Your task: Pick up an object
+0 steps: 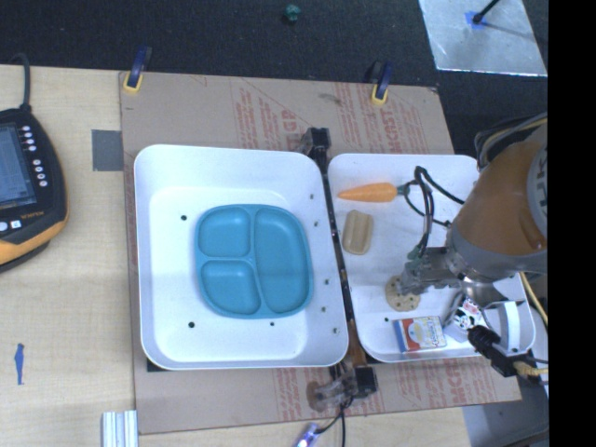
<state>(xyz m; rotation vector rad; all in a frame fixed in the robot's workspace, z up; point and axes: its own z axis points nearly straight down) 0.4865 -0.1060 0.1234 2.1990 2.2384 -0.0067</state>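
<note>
While the arm leans in from the right edge of the frame, the scene reads as follows:

Gripper: the gripper sits low in the right bin, lower centre of that bin; whether it is parted or closed, I cannot tell.
Arm: grey body with a broad orange band, bent down toward the bin floor, dark cables looping off its left side.
Cookie: a small round tan cookie with dark specks, flat on the bin floor, just under the gripper tip; contact cannot be told.
Carton: a small flat box, blue, white and red print, lying near the bin's lower rim.
Bread: a tan rounded block, matte, left part of the right bin.
Carrot: an orange tapered carrot, smooth, lying across the bin's upper part.
Left bin: a white shallow left bin, glossy, rounded corners.
Plate: a blue plate with three compartments, rounded outline, centre of the left bin.
Bench: brown cardboard sheet over pale wood.
Pendant: a black and orange handset at the left edge.
</note>
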